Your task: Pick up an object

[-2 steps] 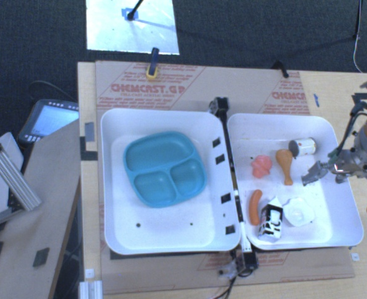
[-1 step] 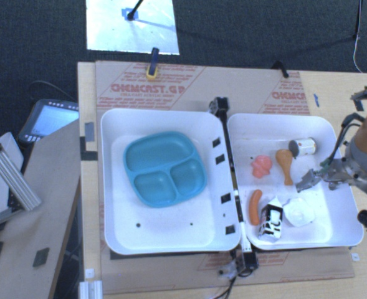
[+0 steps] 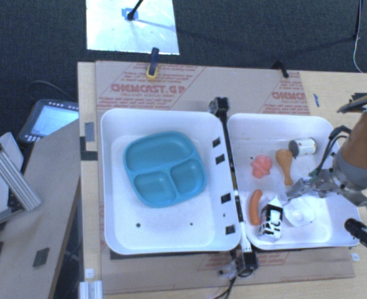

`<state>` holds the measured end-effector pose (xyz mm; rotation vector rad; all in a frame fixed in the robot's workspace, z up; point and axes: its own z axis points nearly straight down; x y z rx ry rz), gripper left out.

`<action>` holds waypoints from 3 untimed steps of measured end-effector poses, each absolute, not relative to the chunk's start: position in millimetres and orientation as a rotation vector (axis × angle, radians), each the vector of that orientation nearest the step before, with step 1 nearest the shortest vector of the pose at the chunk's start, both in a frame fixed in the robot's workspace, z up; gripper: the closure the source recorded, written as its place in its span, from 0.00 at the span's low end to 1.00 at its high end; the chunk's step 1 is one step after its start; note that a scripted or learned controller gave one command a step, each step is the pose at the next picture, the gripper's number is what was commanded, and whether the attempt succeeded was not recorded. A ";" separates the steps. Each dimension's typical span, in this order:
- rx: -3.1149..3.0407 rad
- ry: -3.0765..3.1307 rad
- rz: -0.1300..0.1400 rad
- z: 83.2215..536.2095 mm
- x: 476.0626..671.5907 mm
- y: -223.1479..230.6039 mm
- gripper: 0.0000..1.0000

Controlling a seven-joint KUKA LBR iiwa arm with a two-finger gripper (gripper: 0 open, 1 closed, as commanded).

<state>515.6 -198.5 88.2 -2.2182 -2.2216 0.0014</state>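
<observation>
The right bin (image 3: 320,126) holds several small items. A pink lump (image 3: 262,165) lies next to a tan drumstick-shaped piece (image 3: 285,164), with a small white and yellow can (image 3: 303,146) behind them. Toward the front are an orange sausage-shaped piece (image 3: 255,206), a black and white carton (image 3: 271,221) and a white cup-like object (image 3: 300,212). My gripper (image 3: 300,189) reaches in from the right and hangs low over the bin, just above the white cup-like object and right of the drumstick's lower end. Nothing is seen in its grasp.
The left bin (image 3: 118,229) holds a blue divided plate (image 3: 165,168). A black divider strip (image 3: 227,167) runs between the bins. The arm's grey wrist and orange band (image 3: 361,151) cover the right bin's right side. A handheld screen (image 3: 49,123) lies off the bench at the left.
</observation>
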 end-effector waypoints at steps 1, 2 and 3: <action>-2.222 -2.226 -0.001 101.4 517.0 -199.3 1.00; -2.222 -2.229 -0.004 146.3 521.5 -205.0 1.00; -2.222 -2.232 -0.006 205.2 532.9 -205.9 1.00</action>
